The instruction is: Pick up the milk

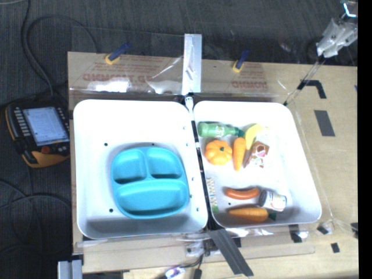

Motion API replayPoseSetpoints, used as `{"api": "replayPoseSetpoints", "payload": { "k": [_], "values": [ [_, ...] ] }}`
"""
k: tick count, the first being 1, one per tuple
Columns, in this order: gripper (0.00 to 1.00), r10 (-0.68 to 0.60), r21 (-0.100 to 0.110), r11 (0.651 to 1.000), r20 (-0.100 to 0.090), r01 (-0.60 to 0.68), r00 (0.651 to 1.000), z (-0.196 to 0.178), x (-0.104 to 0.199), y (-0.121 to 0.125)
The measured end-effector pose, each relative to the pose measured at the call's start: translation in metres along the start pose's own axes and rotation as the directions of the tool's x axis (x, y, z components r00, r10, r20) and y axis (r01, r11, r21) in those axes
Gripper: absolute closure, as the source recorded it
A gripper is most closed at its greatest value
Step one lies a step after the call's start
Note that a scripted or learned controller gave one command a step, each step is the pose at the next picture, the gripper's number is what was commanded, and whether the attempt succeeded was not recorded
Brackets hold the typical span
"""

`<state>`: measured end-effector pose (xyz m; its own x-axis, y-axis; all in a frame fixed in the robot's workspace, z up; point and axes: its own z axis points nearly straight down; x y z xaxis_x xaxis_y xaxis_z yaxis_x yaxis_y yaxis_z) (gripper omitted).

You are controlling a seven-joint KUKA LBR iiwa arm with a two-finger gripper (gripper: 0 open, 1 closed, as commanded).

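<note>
The milk (259, 154) is a small white carton with a brown top and a red mark. It lies in the right bin (302, 173), near the middle toward the back. It touches an upright carrot (238, 153) on its left, and a yellow banana (254, 133) lies just behind it. Nothing covers the carton from above.
Also in the right bin are a green bottle (216, 131), an orange pumpkin (218, 152), a red sausage (241, 193), a second carrot (249, 214) and a small dark-capped bottle (272, 201). The left bin (87, 156) holds a blue compartment plate (151, 181). A teach pendant (38, 129) lies at the far left.
</note>
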<state>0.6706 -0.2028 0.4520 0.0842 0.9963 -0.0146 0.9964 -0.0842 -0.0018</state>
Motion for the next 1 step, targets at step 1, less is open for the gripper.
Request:
{"api": "replayPoseSetpoints", "payload": {
  "k": [1],
  "values": [
    [1.00, 0.002, 0.000, 1.000, -0.010, -0.002, 1.000, 0.0598, -0.0170, -0.0002]
  ]
}}
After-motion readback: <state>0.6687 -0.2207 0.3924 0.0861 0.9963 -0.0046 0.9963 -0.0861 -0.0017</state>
